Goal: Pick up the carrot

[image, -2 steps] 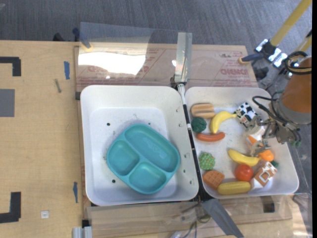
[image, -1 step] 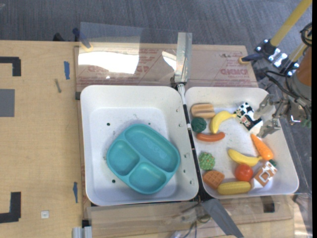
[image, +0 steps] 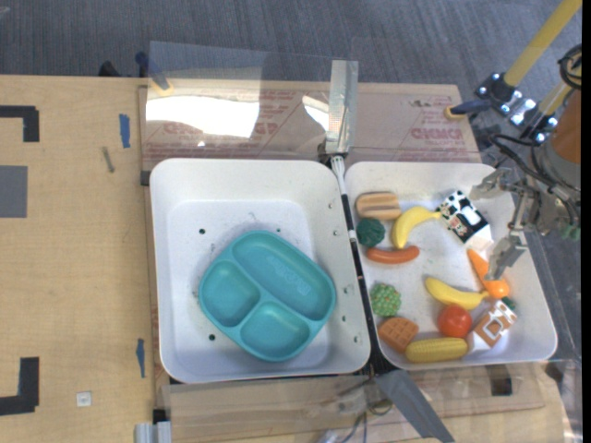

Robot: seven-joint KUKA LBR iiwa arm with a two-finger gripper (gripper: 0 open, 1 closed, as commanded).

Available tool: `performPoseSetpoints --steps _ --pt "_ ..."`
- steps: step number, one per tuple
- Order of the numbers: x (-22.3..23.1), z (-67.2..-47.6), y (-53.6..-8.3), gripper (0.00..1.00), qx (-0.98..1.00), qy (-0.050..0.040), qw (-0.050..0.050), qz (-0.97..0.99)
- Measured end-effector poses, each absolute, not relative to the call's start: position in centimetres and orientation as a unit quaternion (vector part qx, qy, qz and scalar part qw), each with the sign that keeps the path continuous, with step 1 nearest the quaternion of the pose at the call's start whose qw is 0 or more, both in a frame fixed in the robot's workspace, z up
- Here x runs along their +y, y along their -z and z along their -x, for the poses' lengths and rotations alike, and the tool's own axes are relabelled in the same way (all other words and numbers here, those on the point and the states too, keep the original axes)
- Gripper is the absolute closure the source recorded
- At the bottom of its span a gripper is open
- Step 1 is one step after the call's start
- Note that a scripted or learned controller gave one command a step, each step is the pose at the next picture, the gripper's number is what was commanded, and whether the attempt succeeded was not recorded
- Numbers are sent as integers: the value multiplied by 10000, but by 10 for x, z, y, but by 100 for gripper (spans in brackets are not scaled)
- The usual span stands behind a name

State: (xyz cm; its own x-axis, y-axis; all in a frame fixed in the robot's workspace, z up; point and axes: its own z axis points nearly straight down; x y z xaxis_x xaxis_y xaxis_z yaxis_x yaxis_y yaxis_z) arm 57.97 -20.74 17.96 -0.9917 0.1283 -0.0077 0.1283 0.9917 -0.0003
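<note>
The carrot [image: 477, 265] is a short orange piece lying near the right side of the right bin [image: 540, 340]. My gripper [image: 502, 260] hangs low over the bin, right beside the carrot and touching or nearly touching its right edge. The gripper's grey body partly covers the carrot. I see nothing lifted off the bin floor. A small round orange fruit [image: 498, 288] sits just below the carrot and the gripper tip.
The right bin also holds two bananas [image: 413, 221] [image: 452, 292], a tomato [image: 453, 320], a black-and-white cow toy [image: 462, 216], a sausage [image: 392, 255], broccoli [image: 371, 232] and corn [image: 436, 348]. A teal divided plate [image: 268, 293] lies in the left bin [image: 175, 201].
</note>
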Motion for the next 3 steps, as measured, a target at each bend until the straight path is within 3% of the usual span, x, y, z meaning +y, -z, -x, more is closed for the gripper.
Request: performPoseSetpoints --steps 1,3 --pt "-221 -564 -116 0 9974 29 146 -698" --pt "-214 -582 -106 0 9811 13 205 -1925"
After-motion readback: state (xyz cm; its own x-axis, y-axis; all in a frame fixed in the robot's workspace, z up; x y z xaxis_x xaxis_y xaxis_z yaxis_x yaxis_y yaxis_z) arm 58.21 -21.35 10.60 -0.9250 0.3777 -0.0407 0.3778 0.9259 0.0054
